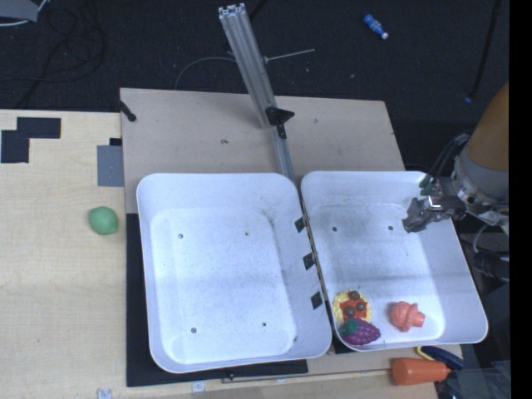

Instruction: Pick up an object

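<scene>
— Two white bins sit side by side on the bench. Start from the left: what do you see?

— A green ball (104, 220) lies on the pale wood at nine o'clock, well apart from the bins. Next comes the left bin (166, 198). Its right wall touches the right bin (378, 185) along a seam with small black clips.

— And above the bins?

— A metal rail (253, 65) slants from twelve o'clock down toward the seam. A small blue object (376, 27) lies on the dark floor at about one o'clock.

— What is in the right bin?

— Three toys, all along its near edge at about five o'clock. A yellow piece with red and dark dots (352, 305) lies just above a purple grape bunch (361, 332), the two touching. A pink-orange toy (406, 315) lies just to their right, apart from them. An orange object (418, 371) rests outside the bin, just below its rim.

— And the arm?

— It reaches in at three o'clock. The gripper (417, 218) hangs over the bin's far right part, well apart from the toys. Its tip is a dark, blurred shape; I cannot tell how its tip is set, and nothing shows in it.
</scene>
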You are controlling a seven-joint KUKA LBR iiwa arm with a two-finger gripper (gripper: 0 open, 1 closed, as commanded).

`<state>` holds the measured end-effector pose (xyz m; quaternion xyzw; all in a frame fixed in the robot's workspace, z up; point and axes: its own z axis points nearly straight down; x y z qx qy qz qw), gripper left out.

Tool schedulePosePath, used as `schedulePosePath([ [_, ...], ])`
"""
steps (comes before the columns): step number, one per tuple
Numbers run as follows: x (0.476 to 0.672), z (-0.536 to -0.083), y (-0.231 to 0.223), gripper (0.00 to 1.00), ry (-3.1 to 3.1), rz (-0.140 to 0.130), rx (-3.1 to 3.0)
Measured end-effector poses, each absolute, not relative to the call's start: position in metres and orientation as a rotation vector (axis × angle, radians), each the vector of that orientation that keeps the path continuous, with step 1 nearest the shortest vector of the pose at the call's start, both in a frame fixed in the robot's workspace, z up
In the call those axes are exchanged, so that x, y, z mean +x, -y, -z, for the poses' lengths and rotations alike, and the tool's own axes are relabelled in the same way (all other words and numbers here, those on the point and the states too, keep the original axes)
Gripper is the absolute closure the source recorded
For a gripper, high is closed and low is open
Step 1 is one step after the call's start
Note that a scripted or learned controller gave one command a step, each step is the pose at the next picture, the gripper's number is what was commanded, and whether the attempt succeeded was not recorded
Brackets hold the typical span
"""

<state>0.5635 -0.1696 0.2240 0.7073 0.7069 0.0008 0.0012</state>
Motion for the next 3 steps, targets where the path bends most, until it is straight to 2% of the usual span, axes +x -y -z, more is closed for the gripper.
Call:
schedulePosePath([
  [1,0.564,-0.260,0.170,1.00,-2.219,-0.002,2.221],
  [3,0.591,-0.250,0.058,1.00,-2.225,0.000,2.218],
])
